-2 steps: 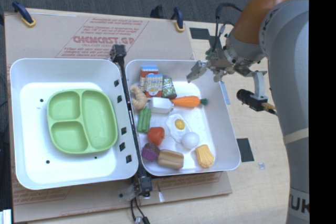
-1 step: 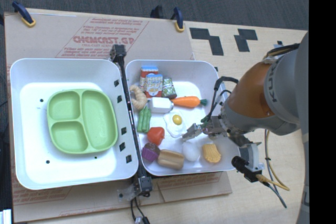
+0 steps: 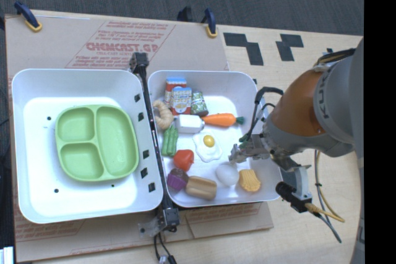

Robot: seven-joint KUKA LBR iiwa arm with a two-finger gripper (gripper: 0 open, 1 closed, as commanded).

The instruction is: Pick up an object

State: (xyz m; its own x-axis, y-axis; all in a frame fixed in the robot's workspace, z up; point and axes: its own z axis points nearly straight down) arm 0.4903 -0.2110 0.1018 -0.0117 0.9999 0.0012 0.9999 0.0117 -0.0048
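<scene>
The gripper [image 3: 240,153] is low over the right bin [image 3: 250,81], near its right wall. I cannot tell if it grips anything. It sits just right of the toy fried egg [image 3: 208,145] and just above the white egg [image 3: 227,175] and the yellow corn piece [image 3: 249,180]. A carrot [image 3: 219,120] lies a bit farther back. A red tomato [image 3: 183,159], a bread roll [image 3: 202,187] and small boxes [image 3: 180,96] share this bin. The left bin [image 3: 25,83] holds a green tray [image 3: 96,142] with 3 parts.
</scene>
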